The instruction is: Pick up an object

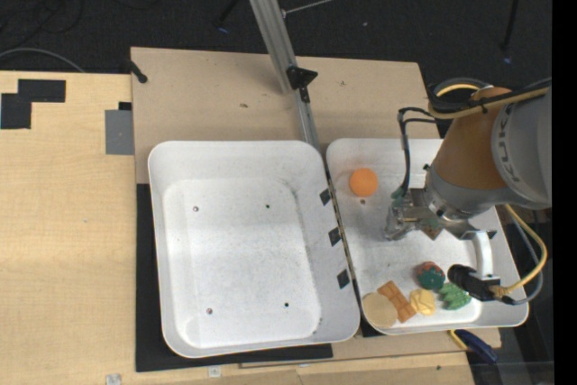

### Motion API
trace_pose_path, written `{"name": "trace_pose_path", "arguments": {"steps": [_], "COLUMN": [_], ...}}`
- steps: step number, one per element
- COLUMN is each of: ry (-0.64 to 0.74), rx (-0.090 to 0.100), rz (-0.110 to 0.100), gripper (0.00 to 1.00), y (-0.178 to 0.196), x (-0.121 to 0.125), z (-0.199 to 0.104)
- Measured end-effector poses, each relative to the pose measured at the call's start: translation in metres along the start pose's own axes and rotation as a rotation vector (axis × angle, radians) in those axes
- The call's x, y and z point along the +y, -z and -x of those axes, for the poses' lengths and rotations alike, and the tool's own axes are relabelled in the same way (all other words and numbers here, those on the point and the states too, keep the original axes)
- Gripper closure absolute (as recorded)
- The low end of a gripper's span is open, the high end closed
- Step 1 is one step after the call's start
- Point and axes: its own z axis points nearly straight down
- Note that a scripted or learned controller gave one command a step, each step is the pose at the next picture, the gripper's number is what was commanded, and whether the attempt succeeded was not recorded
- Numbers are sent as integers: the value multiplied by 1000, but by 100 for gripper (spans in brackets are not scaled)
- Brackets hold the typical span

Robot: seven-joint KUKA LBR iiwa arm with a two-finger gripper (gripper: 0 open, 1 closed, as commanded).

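Landmark: the right-hand shallow white plastic bin served as reference for every place below.
Arm: the grey KUKA arm with its orange band reached in over the bin's right half, wrist pointing down toward the bin floor.
Gripper: the two-finger metal gripper hung low over the bin's middle, above bare white floor.
Fingers: they looked slightly apart with nothing between them, so I judged them unloaded.
Nearest target: a small round orange ball lay in the bin's upper left part, near the gripper but not touching it.
Other candidates: a cluster sat along the bin's lower edge, namely a pale tan disc, an orange-brown wedge-like piece, a yellow lumpy item, a red-and-dark-green rounded object and a bright green leafy-shaped toy.
Crowding: those pieces lay touching or just beside one another, close to the bin's lower wall.
Neighbouring bin: the left-hand white bin stood touching the landmark bin's left side.
Step in hand: in my judgement, the approach before a grasp, with no object yet secured.
Doing it well: the ball seemed the cleaner choice, standing alone; centre the fingers over it, descend straight, and close gently, since a round ball could roll away from an off-centre pinch.
Risk: going for the cluster could catch two items or jam against the wall.
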Motion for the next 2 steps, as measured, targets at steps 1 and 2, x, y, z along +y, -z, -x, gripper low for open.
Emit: {"name": "trace_pose_path", "arguments": {"steps": [1, 2], "ry": [3, 1], "rx": [-2, -2], "rz": [7, 7], "gripper": [100, 100], "y": [51, 98], "x": [-1, -1], "z": [11, 20]}}
